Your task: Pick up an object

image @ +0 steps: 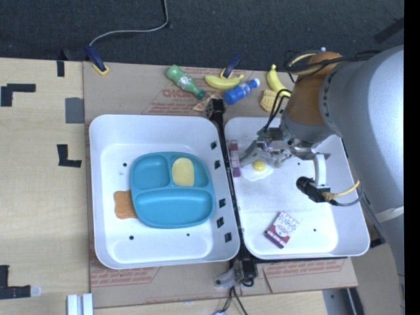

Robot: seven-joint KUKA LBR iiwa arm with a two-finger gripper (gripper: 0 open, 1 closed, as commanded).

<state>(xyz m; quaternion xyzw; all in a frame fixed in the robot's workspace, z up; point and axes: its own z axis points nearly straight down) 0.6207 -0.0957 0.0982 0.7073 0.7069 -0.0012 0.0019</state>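
Note:
My gripper (261, 153) hangs low over the upper left part of the right bin (341, 238), its fingers spread to either side. A small yellow object (260, 167) lies on the bin floor just below the fingertips, apart from them. A small red and white packet (282, 229) lies near the bin's front. A thin pink-red item (234, 159) rests along the right bin's left wall. In the left bin (108, 241) a blue divided plate (172, 190) carries a yellow piece (183, 172), and an orange slab (123, 204) pokes out from under its left side.
Behind the bins, on the cardboard, lie a green bottle (184, 81), two bananas (224, 81), a blue bottle (240, 91) and a yellow corn-like piece (268, 100). The bulky grey arm (367, 110) covers the right bin's right side. A cable (338, 194) loops near the wrist.

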